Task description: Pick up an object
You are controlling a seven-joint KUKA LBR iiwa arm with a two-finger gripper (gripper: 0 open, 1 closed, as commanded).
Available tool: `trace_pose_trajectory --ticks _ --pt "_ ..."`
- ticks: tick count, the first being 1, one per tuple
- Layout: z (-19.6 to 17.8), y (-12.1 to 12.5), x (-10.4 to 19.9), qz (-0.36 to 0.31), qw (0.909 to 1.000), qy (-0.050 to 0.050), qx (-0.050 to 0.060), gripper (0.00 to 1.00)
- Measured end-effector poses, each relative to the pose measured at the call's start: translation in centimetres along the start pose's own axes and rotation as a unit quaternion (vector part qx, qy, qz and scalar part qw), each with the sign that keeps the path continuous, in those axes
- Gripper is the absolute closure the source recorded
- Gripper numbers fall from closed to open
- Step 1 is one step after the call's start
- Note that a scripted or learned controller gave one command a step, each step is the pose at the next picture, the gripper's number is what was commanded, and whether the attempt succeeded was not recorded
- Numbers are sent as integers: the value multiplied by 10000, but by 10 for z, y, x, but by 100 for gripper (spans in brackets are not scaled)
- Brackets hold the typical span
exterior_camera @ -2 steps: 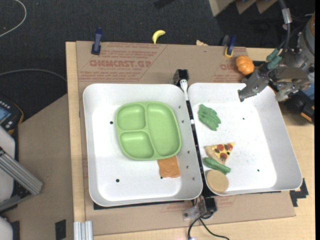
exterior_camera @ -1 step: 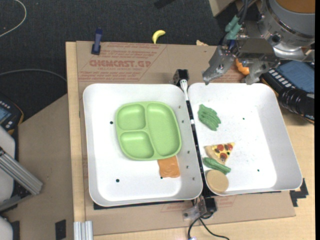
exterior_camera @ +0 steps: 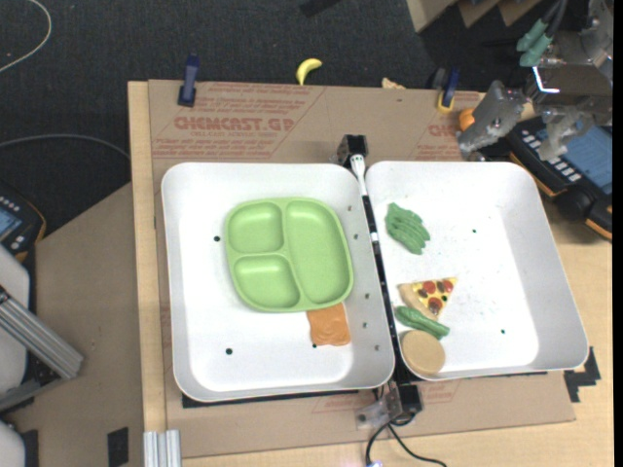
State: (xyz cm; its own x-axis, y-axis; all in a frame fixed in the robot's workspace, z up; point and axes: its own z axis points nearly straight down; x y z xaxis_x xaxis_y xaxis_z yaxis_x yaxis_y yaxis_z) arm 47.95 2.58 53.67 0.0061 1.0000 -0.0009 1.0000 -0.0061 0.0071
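The right bin (exterior_camera: 487, 261) holds four small objects, all grouped along its left wall. A green leafy toy (exterior_camera: 406, 228) lies in the upper part near that wall. Below it lies a pizza slice (exterior_camera: 429, 293) with red and green toppings. A green pod-shaped piece (exterior_camera: 422, 321) touches the lower edge of the slice. A tan round disc (exterior_camera: 423, 352) sits at the front left corner of the bin, just under the pod.

The left bin (exterior_camera: 195, 280) carries a green divided plate (exterior_camera: 289, 253) with three compartments, placed near its centre. An orange piece (exterior_camera: 330, 326) lies just beside the front edge of the plate, close to the right wall of that bin.

The gripper (exterior_camera: 494, 115) is above the back right corner of the bench, outside both bins and well apart from the objects. Finger position cannot be told; nothing is seen held in it.

Both bins rest on a brown cardboard sheet (exterior_camera: 263, 120). Red print on the sheet reads "CHEMCAST", with smaller lines too fine to read. Two blue clamps (exterior_camera: 188, 81) grip its back edge. A yellow banana-shaped item (exterior_camera: 309, 69) lies on the dark floor beyond that edge
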Motion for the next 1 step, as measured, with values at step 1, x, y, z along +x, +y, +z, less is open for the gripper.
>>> trace_pose_trajectory --ticks 1 --pt "1 0 -58 3 10000 -6 14 0"
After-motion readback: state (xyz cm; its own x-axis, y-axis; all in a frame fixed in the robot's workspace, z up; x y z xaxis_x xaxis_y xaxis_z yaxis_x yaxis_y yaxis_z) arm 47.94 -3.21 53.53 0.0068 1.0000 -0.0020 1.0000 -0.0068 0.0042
